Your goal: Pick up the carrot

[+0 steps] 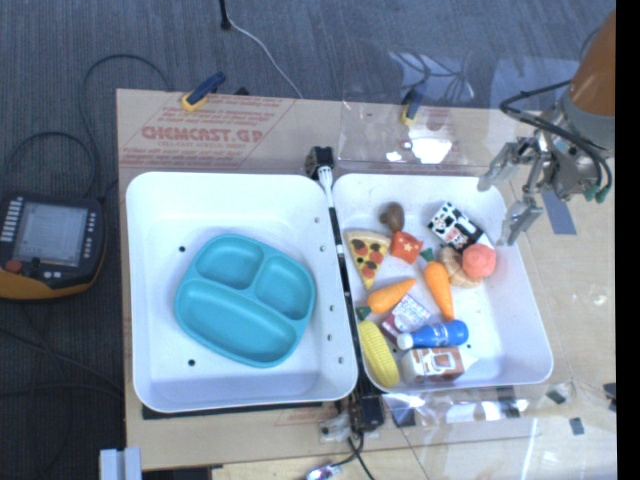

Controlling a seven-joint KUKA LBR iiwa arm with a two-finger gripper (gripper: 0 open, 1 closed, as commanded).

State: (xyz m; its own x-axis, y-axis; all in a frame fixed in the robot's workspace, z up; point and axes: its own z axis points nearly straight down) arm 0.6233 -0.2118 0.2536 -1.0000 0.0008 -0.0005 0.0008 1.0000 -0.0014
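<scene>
The gripper (512,190) hangs at the upper right corner of the right bin (520,353), its two fingers spread wide and holding nothing, above the bin's rim and apart from the toys below. The task names one carrot, yet two orange, tapered pieces lie in this bin: one (438,286) points down and lies just beside a pink ball (479,259) and a small tan piece, while the other (390,294) lies slanted near the bin's middle, between a pizza slice (366,251) and a corn cob (378,353), touching a small packet (410,313). Which of the two is meant cannot be told, so a first risk is a grasp on the wrong piece. A second risk comes from crowding: the fingers, closing on the nearer carrot, may strike the ball or catch it together with the carrot, or push the carrot aside against a red block (405,246). A third is slippage, since a tapered, smooth body tends to squeeze out of a two-finger pinch taken near its narrow end or along its length. A black-and-white cow toy (452,224) stands under the likely descent path and may be knocked. The left bin (160,368) holds a blue divided plate (245,298), well apart from all this.
</scene>
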